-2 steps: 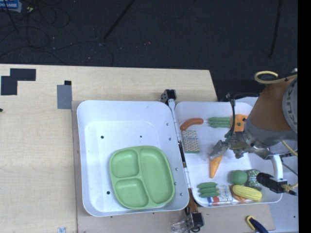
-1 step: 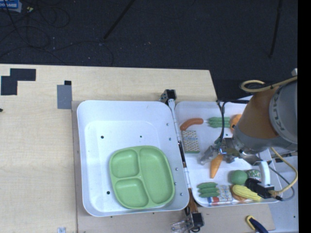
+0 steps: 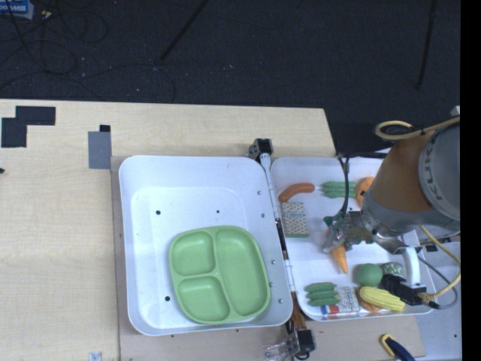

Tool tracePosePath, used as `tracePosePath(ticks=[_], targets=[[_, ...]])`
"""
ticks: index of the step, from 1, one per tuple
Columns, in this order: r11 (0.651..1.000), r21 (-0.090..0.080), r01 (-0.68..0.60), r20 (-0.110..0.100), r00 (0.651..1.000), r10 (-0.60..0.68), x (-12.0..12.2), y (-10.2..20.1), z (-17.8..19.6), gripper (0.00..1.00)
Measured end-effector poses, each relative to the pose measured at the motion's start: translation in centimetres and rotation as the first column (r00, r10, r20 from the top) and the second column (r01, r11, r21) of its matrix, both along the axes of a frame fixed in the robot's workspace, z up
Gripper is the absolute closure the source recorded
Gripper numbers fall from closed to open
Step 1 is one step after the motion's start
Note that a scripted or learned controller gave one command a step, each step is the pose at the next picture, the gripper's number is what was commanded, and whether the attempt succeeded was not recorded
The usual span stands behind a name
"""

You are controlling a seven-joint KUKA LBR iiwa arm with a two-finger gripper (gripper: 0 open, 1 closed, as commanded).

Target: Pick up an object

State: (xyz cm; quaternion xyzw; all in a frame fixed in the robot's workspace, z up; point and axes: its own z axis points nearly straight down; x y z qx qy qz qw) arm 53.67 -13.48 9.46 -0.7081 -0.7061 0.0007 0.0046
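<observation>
Over the right bin, the gripper hangs low just above the carrot, so the reaching step seems in hand, and next it likely must descend and close; its jaw state I cannot tell.

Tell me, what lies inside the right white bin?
In the right bin: sausage, patterned packet, carrot, green pods, corn cob, round green thing. The arm covers the bin's far right side.
</observation>
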Motion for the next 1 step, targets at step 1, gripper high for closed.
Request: tracePosePath(ticks=[1], targets=[[1.000,-0.005,-0.003,0.000,1.000,0.003,2.22,6.94,8.97,1.00]])
